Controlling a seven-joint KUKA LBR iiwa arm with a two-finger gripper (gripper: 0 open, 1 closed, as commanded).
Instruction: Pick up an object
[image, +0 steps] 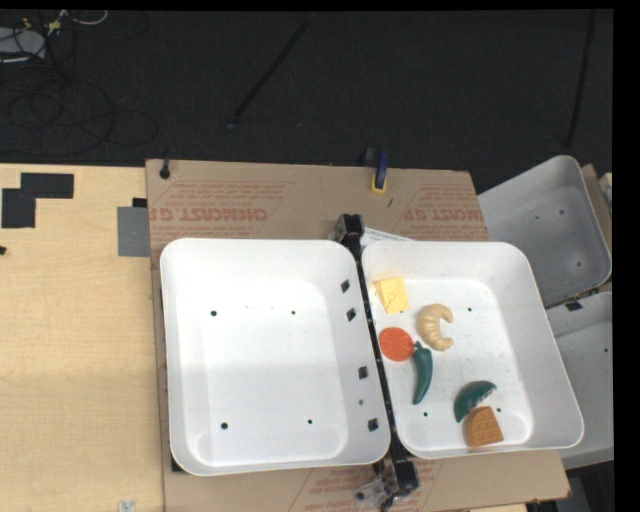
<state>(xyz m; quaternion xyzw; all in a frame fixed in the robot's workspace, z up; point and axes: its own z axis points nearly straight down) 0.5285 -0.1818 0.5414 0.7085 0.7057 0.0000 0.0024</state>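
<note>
Six loose items, all in the right bin (520, 270): one yellow cheese wedge (392, 295) at far left of that bin, one tan croissant (436, 326) just right of and nearer than it, one orange-red round piece (396, 344) against the bin's left wall, one long dark green pepper (422, 373) touching that round piece on its near right side and running toward the near edge, one shorter dark green curved piece (471, 397) further right, and one brown bread-like chunk (484, 428) touching it on the near side. Nothing stacked; cheese and croissant sit apart from the rest. Left bin (190, 300): bare white floor with a few small dark dots. Two bins total, side by side, joined along the middle by a black clip strip (362, 330). Both rest on a cardboard sheet (260, 205) on the wooden bench (70, 330). One blue and yellow clamp (378, 170) at the cardboard's far edge. My jaws: can't tell their state from this view.
</note>
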